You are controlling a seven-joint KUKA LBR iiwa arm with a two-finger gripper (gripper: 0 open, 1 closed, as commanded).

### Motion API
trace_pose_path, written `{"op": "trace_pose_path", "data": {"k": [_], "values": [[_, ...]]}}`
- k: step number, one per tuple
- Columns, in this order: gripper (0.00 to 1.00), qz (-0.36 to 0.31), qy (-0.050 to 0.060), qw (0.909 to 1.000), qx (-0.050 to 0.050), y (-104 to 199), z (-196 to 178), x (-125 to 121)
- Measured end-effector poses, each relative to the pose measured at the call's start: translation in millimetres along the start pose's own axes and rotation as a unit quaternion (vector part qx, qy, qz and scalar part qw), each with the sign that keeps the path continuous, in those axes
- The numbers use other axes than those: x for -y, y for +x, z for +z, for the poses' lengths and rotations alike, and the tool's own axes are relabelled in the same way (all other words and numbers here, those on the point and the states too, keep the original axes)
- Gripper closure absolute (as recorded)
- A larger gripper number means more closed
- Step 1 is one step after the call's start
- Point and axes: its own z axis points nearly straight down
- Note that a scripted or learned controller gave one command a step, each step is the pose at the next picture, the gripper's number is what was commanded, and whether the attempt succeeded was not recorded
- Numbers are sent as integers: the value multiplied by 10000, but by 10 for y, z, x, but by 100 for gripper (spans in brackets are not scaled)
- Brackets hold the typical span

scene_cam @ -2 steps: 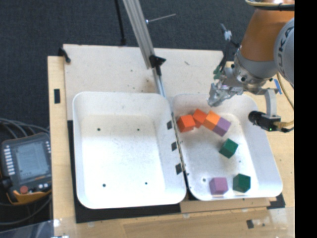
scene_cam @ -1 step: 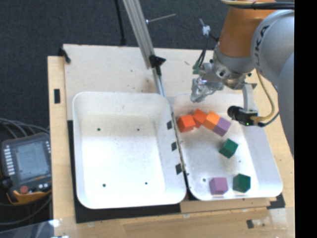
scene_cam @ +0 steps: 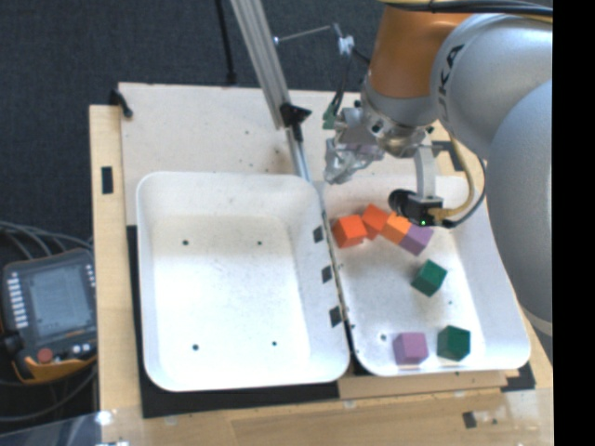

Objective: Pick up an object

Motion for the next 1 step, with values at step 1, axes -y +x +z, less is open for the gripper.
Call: {"op": "trace_pose_path", "data": {"k": [1], "values": [[100,-1,-7,10000,0,550,16,-10]]}}
